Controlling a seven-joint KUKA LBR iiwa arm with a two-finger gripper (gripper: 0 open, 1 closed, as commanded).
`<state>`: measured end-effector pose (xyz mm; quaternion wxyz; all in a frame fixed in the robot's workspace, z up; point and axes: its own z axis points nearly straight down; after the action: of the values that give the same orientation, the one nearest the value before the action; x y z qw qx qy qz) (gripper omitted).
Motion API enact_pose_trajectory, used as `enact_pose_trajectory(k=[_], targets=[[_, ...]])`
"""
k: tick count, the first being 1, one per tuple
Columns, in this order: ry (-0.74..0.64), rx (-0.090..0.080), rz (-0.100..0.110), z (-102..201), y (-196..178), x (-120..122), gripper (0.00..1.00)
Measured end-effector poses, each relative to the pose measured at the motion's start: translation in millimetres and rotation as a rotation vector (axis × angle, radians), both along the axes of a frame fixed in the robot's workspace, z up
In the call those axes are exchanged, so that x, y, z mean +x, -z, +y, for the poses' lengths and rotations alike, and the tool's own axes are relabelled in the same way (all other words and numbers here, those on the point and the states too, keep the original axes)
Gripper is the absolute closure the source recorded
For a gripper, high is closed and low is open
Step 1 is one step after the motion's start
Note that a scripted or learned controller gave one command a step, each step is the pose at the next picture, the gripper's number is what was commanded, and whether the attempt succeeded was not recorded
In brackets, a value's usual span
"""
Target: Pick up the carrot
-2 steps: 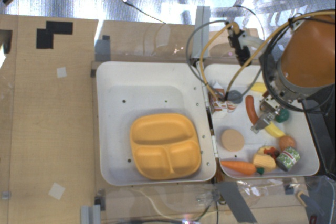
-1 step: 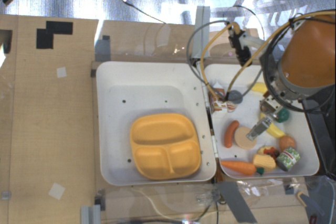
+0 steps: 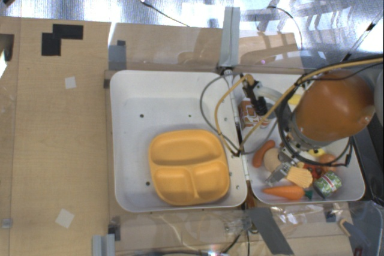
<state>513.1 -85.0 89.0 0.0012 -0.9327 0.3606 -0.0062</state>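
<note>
Carrot [image 3: 284,192], smooth, tapered and orange, lies just below the gripper [image 3: 279,173], whose grip state I cannot tell.

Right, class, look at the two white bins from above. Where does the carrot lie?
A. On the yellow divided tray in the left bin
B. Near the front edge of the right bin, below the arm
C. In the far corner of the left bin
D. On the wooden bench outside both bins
B: the carrot lies along the front wall of the right bin, next to other toy foods, while the yellow divided tray sits in the left bin.
</note>
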Motion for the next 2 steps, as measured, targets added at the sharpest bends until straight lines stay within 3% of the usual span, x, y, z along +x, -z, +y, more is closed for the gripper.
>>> enact_pose_trajectory(k=[1, 2], targets=[[0.0, 0.004, -0.003, 2, -10, 1, 1.0], [-0.26, 0.002, 0.006, -14, -76, -1, 1.0]])
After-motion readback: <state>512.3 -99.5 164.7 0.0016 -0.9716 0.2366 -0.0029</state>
